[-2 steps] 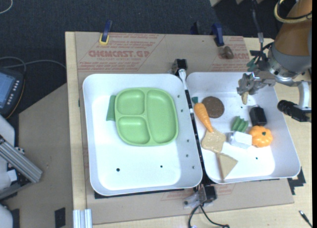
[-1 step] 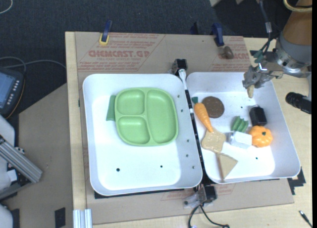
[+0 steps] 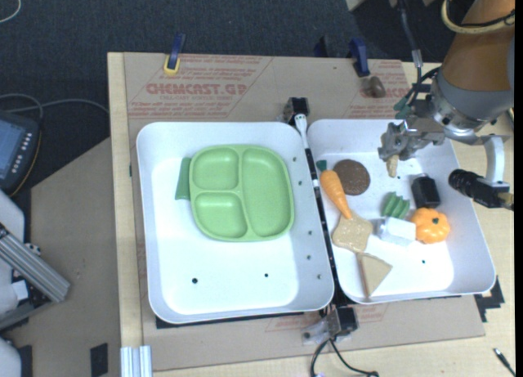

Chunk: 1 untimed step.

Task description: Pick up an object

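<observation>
Overhead, the arm (image 3: 478,48) reaches in from the right and hangs its gripper (image 3: 395,153) above the back of the right bin (image 3: 470,273), near the brown disc (image 3: 352,176). Nothing sits between its fingers; whether they are spread or closed I cannot tell. The right bin holds the objects to pick: a carrot (image 3: 334,191) by the left wall, the brown disc just beside it, a green piece (image 3: 395,204), a black block (image 3: 425,191), a small pumpkin (image 3: 431,225), a white block (image 3: 398,231), a bread slice (image 3: 353,234) and a tan wedge (image 3: 373,273). The left bin (image 3: 163,285) holds a green divided tray (image 3: 241,191), upright, toward its back.
</observation>
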Each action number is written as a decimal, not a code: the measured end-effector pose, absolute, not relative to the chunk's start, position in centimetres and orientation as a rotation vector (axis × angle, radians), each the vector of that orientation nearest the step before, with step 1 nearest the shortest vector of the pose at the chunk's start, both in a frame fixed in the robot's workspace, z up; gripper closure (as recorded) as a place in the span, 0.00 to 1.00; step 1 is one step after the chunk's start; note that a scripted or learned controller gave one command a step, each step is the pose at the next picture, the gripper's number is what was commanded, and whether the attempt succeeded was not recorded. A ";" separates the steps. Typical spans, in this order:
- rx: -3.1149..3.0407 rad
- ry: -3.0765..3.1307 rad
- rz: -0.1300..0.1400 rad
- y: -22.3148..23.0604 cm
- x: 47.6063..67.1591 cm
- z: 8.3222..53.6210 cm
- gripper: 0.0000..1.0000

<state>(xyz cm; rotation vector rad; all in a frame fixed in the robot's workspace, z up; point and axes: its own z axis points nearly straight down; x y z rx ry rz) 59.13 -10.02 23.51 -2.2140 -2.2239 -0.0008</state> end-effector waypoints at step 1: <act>-2.212 -2.223 0.001 -5.0 56.6 22.3 1.00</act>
